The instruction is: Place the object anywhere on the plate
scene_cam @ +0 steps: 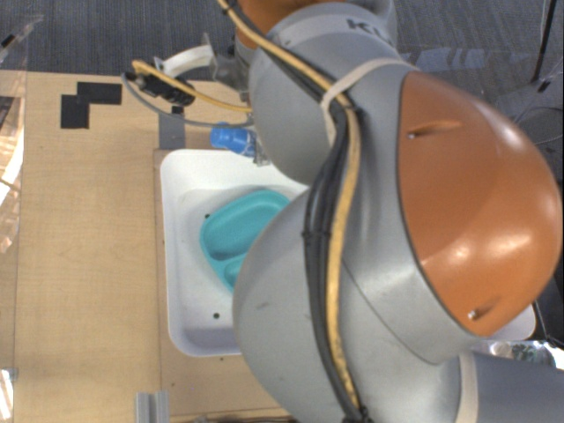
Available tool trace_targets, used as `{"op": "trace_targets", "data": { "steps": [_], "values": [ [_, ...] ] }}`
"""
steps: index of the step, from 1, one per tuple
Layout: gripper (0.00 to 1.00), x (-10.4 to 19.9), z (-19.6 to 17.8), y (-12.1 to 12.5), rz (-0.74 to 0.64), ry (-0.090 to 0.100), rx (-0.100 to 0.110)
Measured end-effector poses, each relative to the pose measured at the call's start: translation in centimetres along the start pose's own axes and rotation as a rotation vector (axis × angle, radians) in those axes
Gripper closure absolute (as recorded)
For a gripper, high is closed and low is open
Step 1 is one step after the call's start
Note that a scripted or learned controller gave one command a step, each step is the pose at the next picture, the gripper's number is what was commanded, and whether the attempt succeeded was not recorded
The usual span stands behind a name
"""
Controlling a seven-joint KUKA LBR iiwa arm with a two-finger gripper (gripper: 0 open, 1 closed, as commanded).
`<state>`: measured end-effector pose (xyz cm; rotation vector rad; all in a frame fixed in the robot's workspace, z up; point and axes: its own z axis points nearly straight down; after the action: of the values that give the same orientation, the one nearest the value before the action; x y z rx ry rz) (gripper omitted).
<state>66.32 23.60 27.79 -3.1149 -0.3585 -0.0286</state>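
A teal plate [234,227] lies in the white bin [181,263]; its left part shows and the rest is hidden behind the arm. The big grey and orange arm [379,218] covers most of the view. At the bin's far rim a blue object [231,137] shows next to the arm's wrist end. The gripper itself is hidden behind the arm's body.
A wooden bench [79,236] lies left of the bin, with black marker shapes [86,101] at its far left. A yellow cable [203,95] and a white bracket [189,60] hang near the bin's far edge.
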Motion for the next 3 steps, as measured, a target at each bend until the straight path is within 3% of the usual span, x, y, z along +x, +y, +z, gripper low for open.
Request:
{"op": "trace_targets", "data": {
  "steps": [1,3],
  "values": [
    [1.00,-0.1,0.0,0.1,0.005,-0.013,0.000],
    [1.00,0.1,-2.1,0.1,0.006,-0.011,0.005]
  ]
}}
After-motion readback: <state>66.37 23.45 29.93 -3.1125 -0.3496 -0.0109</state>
